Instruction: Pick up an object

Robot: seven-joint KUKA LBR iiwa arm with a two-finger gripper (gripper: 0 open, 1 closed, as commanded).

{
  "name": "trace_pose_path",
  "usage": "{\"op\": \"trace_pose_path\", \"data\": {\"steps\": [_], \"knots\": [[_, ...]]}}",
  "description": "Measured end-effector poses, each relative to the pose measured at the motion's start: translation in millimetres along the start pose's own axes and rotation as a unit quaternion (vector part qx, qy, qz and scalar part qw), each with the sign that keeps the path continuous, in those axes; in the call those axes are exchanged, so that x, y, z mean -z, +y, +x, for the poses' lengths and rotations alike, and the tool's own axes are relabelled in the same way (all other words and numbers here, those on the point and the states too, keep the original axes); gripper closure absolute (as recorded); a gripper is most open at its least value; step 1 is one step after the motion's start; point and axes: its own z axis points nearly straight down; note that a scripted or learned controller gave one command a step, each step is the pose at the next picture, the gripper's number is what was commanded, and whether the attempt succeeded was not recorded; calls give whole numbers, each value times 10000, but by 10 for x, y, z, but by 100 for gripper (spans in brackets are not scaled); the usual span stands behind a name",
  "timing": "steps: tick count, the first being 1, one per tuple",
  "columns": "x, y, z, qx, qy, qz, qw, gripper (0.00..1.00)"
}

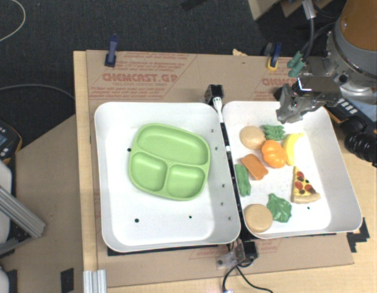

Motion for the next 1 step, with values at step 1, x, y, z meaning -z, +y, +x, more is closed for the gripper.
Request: {"op": "trace_pose_path", "data": {"steps": [1], "knots": [[-1760, -38, -909, -17, -4, 130, 9999, 100]]}}
